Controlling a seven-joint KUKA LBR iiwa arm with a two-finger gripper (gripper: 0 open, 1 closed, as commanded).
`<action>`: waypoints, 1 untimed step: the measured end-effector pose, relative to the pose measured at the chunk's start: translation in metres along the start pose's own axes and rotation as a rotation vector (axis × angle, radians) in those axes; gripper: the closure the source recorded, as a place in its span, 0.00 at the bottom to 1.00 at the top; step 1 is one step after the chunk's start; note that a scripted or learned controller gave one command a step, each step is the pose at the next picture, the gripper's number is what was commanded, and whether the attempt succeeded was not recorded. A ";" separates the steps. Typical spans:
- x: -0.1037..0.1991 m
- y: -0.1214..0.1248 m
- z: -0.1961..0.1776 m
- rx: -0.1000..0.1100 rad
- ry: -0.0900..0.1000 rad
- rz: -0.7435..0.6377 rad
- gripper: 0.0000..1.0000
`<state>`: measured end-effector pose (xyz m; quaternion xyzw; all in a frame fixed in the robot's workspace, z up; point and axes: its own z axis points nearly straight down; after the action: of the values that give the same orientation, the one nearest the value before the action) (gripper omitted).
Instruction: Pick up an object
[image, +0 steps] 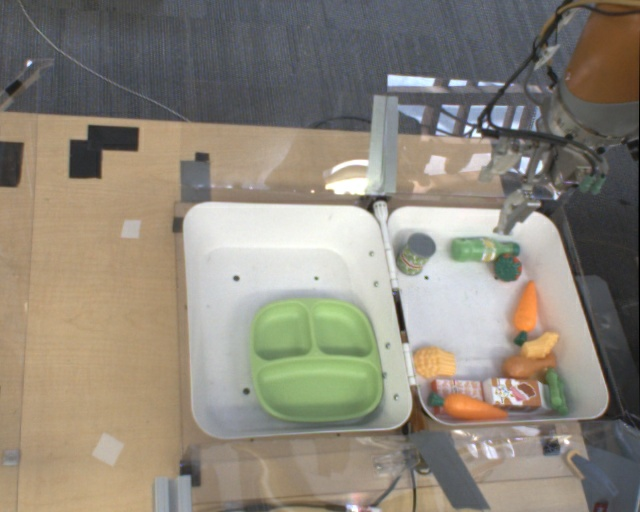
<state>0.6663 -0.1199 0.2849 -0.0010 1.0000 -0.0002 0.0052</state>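
While the gripper (517, 215) hangs over the far edge of the right bin (470, 310), the green bottle (478, 249) lies just below it toward the near side, long axis running left to right; a broccoli piece (508, 267) touches its right end; whether the tool is spread or pressed together, I cannot tell; nothing visibly sits in it.

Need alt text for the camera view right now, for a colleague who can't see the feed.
The arm's gripper hovers at the far edge of the right bin, just above a green bottle, holding nothing. That bin also holds a can, carrots, corn and a juice carton; the left bin holds a green divided plate.
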 end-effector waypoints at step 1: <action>0.000 -0.023 0.149 -0.002 0.014 0.096 0.00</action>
<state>0.6675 -0.1432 0.1364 0.0470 0.9989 0.0011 -0.0018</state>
